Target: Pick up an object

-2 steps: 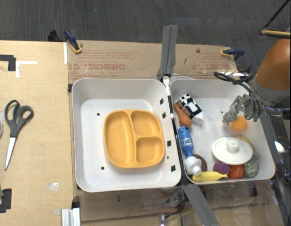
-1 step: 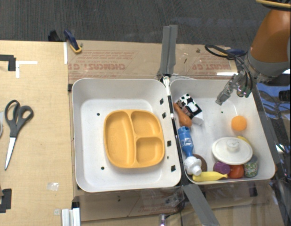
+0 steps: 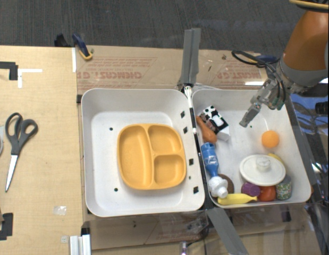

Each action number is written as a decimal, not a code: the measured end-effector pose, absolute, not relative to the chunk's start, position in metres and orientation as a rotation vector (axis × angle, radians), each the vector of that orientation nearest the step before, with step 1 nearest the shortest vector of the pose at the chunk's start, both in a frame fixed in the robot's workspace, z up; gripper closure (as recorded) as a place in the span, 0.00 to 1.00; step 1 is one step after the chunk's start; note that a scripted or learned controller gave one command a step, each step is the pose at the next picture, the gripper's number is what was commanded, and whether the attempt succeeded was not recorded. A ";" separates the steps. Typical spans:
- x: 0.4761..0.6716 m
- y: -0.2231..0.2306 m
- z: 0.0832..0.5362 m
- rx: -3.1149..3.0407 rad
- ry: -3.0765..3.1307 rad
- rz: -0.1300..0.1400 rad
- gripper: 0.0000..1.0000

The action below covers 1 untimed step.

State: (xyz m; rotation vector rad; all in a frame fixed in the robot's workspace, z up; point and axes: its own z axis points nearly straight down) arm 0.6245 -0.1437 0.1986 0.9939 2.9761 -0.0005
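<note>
The gripper [image 3: 250, 117] hangs over the far part of the right bin [image 3: 236, 137], its slim grey fingers pointing down and to the left; how far apart they stand cannot be told, and nothing shows between them or touching them.

Along the near wall of the right bin lies a yellow banana-shaped toy [image 3: 237, 198], smooth and curved, with a purple piece [image 3: 250, 189], a red piece [image 3: 267, 194] and a small speckled jar [image 3: 284, 189] packed beside it toward the near right corner. Just beyond them sits a round white lid with a knob [image 3: 262, 169], glossy plastic. By the left wall a blue bottle with a white cap [image 3: 211, 166] lies lengthwise, cap toward the near edge. Farther on, a smooth orange ball [image 3: 270, 139] rests alone near the right wall, below and to the right of the gripper and apart from it. Near the far left corner an orange carrot-like toy [image 3: 207, 131] lies against a black-and-white block [image 3: 216, 121].

The left bin [image 3: 95, 158] holds a yellow three-compartment plate [image 3: 152, 156], matte plastic with rounded corners, near its middle.

On the wooden bench [image 3: 42, 195], black-handled scissors [image 3: 16, 142] lie toward the left edge. Brown cardboard [image 3: 127, 70] lies beyond the bins.
</note>
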 end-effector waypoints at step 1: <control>0.643 -0.101 0.103 1.195 2.901 0.000 0.00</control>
